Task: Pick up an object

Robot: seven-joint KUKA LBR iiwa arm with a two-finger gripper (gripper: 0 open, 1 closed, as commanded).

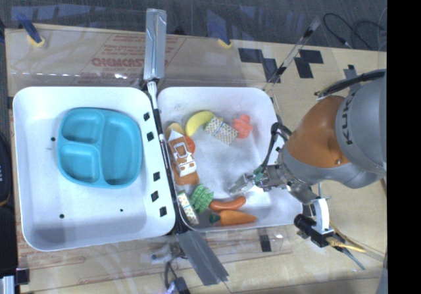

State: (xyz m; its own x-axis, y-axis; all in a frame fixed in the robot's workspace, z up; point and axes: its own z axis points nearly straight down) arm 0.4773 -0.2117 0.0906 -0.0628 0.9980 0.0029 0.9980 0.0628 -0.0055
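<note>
The right bin (217, 97) holds several toy foods. A yellow banana (198, 122) lies near its back, beside a patterned block (222, 131) and an orange piece (243, 125). An orange and white carton (182, 160) lies along the left wall. A green piece (201, 196), a red-orange sausage shape (228, 204) and a carrot (235, 218) sit at the front. My gripper (242, 184) reaches in from the right, low over the bin floor, just above the sausage shape. Nothing shows between its fingers.
The left bin (33, 174) carries a blue divided plate (100, 147). A metal divider (155, 43) stands between the bins at the back. My arm's orange band (316, 141) and grey body hang over the right bin's right wall. Cables lie at the far right.
</note>
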